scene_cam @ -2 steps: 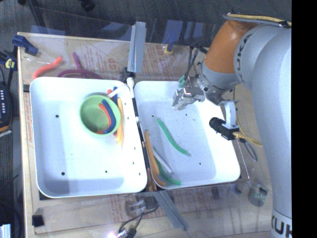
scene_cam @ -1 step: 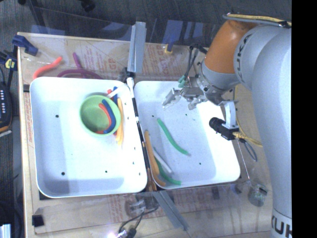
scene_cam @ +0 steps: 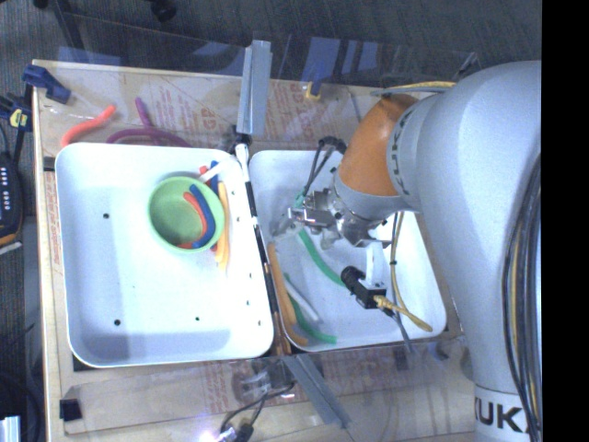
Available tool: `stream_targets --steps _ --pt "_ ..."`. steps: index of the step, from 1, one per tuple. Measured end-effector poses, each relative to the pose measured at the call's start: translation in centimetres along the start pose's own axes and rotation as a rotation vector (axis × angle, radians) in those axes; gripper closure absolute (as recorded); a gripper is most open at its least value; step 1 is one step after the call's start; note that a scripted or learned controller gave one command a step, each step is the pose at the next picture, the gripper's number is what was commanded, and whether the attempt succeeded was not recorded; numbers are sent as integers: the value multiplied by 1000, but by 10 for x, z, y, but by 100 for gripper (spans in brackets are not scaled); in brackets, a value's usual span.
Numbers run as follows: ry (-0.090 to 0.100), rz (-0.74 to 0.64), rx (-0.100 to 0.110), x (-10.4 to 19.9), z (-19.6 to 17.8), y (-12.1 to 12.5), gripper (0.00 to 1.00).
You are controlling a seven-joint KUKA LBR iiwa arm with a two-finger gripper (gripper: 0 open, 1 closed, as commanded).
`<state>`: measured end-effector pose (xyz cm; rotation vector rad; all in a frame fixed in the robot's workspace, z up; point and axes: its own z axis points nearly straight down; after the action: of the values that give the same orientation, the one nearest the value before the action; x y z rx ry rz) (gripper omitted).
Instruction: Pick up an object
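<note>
Wooden bench (scene_cam: 138,385) w/ two white bins; round green plastic bowl (scene_cam: 187,213) in left bin (scene_cam: 101,274). Metal two-finger gripper (scene_cam: 296,217) low over right bin (scene_cam: 419,288), near green strip (scene_cam: 322,263); can't tell its state.

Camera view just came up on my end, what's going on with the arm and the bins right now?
The arm reaches in from the right and hangs over the right bin, its claw low near that bin's left side. Below it in the bin lie a green strip and a wooden stick. Nothing shows between the claw's tips. The left bin holds a green bowl with coloured pieces in it, untouched.
</note>
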<state>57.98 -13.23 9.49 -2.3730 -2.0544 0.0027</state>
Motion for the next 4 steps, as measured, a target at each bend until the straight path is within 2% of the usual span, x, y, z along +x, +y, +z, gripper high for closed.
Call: stream_targets --steps 1,2,3,4 --pt "-1 -3 4 -1 -9 -1 100" --pt "-1 -3 3 0 -9 0 0" --pt "0 -4 5 0 -19 0 100" --pt "0 -4 5 0 -19 0 0"
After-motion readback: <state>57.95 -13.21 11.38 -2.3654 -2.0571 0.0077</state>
